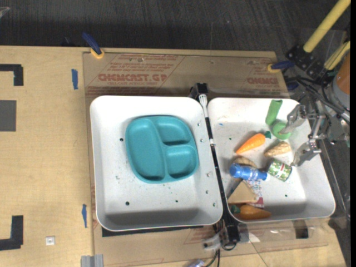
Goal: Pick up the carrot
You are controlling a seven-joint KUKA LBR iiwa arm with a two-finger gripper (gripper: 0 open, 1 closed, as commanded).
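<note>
Nearest the lens, the cardboard-covered surface (44, 149) carries two white bins: the left bin (105, 204) holds a teal divided tray (161, 147), the right bin (317, 196) a clutter of small items. Carrot (251, 143) lies mid-bin, tip left, just beside a green piece (273, 114), above a blue bottle (248, 173) and small can (280, 170). Pincer (303, 135) hangs at the bin's right side, fingers spread wide, gripping nothing, apart from the carrot.

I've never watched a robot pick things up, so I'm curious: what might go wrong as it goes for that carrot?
The carrot lies in the crowded right bin, close to a tan piece and a green item, so the gripper could catch a neighbour instead. Its tapered shape might also slip from the grasp. Nearby, a blue bottle and small can could get knocked.
</note>
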